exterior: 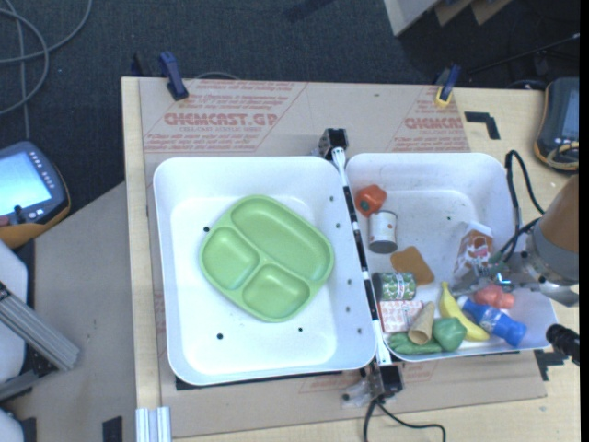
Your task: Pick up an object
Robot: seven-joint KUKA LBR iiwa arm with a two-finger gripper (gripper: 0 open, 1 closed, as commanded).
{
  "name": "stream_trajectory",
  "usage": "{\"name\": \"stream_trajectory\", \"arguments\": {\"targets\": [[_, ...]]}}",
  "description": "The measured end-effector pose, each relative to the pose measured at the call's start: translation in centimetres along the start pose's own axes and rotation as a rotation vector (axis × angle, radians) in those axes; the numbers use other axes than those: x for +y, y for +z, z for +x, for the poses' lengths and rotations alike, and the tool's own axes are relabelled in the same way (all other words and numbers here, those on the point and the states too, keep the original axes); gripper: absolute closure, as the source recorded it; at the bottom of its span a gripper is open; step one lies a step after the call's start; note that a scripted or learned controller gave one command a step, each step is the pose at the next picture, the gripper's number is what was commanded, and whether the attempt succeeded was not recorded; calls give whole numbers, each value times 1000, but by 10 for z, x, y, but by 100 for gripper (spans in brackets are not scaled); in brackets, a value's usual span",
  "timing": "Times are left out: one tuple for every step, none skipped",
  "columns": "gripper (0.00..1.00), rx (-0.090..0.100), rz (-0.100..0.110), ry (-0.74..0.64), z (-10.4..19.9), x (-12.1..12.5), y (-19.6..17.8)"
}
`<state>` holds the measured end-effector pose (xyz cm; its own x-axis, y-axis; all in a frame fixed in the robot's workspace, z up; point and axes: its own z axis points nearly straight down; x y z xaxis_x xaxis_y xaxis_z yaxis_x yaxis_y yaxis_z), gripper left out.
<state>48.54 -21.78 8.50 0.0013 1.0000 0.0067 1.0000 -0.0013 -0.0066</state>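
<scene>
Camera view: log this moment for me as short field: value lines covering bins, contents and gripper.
left bin: holds a green divided plate
right bin: cluttered, most items along the near edge
far items: orange piece, silver can, brown patch
near items: green can, banana, blue bottle, green toy
gripper: low over the right bin's right side, by a red-and-white packet
grasp: cannot tell
</scene>
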Motion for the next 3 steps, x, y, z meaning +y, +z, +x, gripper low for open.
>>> {"name": "stream_trajectory", "arguments": {"targets": [[100, -7, -10, -1, -1, 4, -13], [100, -7, -15, -10, 76, 62, -1], [100, -2, -19, -16, 192, 78, -106]]}}
